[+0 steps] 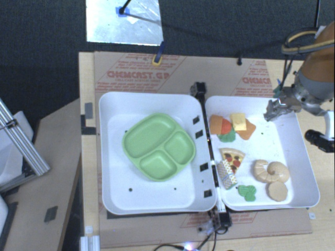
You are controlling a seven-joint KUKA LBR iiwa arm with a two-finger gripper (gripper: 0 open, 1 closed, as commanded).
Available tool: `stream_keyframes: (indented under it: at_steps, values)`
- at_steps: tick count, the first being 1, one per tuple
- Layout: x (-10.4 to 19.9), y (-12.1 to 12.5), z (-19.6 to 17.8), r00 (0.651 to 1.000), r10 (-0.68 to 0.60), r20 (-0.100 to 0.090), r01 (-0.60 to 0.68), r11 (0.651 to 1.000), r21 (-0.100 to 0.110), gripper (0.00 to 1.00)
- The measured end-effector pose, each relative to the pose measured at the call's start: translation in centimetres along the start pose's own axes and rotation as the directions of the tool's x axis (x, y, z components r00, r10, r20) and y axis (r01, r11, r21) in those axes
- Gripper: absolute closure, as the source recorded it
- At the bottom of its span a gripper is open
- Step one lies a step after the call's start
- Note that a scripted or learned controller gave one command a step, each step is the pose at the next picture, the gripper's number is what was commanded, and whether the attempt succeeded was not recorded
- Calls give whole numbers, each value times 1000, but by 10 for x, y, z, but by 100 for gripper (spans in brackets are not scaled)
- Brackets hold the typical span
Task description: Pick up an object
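Partly blurred pincer [273, 112] over right bin [298, 156] corner; finger state unreadable; nothing visibly held.

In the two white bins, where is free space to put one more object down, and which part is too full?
Right bin: bare floor between the gripper and the shell-shaped pieces. Left bin: bare strips around the green divided plate. Crowded: the right bin's left side, from the cheese piece past the pizza slice.

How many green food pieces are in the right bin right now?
2. One green piece lies by the orange and yellow food cluster near the divider; the other green piece sits at the bin's near edge, below the pizza slice. More could be hidden under the cluster.
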State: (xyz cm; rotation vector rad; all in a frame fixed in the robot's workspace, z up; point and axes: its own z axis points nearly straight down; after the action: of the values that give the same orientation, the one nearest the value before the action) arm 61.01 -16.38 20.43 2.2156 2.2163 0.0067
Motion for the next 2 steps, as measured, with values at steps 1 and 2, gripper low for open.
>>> stream_keyframes:
  at_steps: [1, 2]
  values:
    - [0, 1, -22, 1000, -4, -2, 4, 1000, 4, 100]
    - [56, 1, -25, 1000, -10, -4, 10, 1000, 7, 100]
